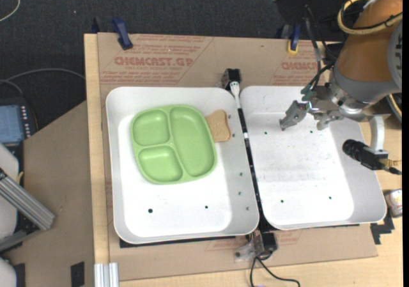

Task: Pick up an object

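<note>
Smooth matt green plastic tray (172, 145); rough tan sponge-like block (219, 126); glossy white plastic bins (179, 215); brown paper-faced table (102, 151); metal claw (307, 118).

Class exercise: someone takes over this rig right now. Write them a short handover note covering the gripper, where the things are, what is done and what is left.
Gripper: open, holding nothing, over the right bin, near its far edge.
Things: green divided plate and a tan sponge at its right edge, both in the left bin.
Done: nothing picked up yet.
Left: move over the left bin, grasp one thing, lift it.
</note>
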`<state>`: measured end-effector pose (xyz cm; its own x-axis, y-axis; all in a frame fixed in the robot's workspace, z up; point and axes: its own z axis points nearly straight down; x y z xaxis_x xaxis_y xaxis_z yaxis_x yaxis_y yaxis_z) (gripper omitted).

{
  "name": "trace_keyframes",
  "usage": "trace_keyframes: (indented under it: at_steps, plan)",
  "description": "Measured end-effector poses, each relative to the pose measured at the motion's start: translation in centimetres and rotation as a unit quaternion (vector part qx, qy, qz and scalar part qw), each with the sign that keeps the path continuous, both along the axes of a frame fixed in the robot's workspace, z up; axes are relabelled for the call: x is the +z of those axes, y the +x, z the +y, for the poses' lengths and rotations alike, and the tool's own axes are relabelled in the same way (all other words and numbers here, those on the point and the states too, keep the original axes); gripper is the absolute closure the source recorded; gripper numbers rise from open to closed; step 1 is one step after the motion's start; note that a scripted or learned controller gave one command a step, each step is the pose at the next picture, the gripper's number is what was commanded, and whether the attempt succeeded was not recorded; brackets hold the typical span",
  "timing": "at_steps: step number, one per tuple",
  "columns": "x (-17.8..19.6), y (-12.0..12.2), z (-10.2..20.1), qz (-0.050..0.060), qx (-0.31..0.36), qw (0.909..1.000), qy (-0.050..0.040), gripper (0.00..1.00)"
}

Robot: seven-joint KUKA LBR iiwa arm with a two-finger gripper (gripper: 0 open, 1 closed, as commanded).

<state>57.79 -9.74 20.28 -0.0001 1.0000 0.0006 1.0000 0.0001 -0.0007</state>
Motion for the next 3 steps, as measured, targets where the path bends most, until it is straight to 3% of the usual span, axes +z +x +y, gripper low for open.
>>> trace_keyframes:
  at_steps: [1,2,3]
  plan:
    - [1.1,0.1,0.0,-0.002,0.000,1.0000,-0.0004,1.00]
    - [2.5,-4.0,4.9,0.002,0.002,1.0000,0.0014,1.00]
    - [0.9,-10.2,10.6,0.004,0.002,1.0000,0.0015,1.00]
